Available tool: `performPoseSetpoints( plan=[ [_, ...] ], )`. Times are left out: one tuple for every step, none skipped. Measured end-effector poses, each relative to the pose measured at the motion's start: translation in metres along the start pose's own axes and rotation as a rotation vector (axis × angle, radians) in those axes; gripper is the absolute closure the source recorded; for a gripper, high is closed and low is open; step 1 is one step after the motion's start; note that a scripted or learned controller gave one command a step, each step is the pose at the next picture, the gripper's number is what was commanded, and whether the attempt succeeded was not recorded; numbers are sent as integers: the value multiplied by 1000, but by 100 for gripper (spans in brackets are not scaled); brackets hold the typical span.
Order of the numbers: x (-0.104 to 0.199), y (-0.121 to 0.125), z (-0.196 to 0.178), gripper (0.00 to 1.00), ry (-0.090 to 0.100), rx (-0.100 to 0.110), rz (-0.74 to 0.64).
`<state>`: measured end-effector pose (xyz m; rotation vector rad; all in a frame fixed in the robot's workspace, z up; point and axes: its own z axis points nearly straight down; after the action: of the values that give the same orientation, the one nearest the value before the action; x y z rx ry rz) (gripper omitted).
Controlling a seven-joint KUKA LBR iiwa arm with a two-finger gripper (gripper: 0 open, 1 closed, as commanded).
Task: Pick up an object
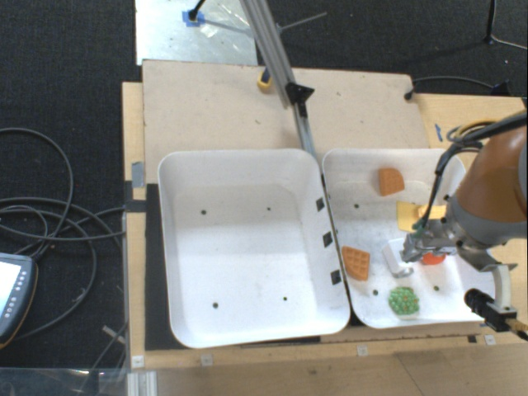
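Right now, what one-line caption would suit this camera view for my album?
Robot arm's hand lowered into the right bin among toy foods: waffle, green ball, orange piece.

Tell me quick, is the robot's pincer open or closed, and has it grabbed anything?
Pincer: cannot be told. It is low in the right bin beside a red object, with nothing seen in its grip.
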<state>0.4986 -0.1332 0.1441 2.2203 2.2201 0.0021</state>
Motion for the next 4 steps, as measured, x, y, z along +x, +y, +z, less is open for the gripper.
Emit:
performPoseSetpoints(
  plan=[
    [4, 3, -63, 100, -2, -6, -6],
    [4, 4, -74, 100, 0, -1, -5],
    [49, 36, -67, 100, 2, 0, -11],
    [99, 71, -78, 100, 0, -3, -11]
  ],
)
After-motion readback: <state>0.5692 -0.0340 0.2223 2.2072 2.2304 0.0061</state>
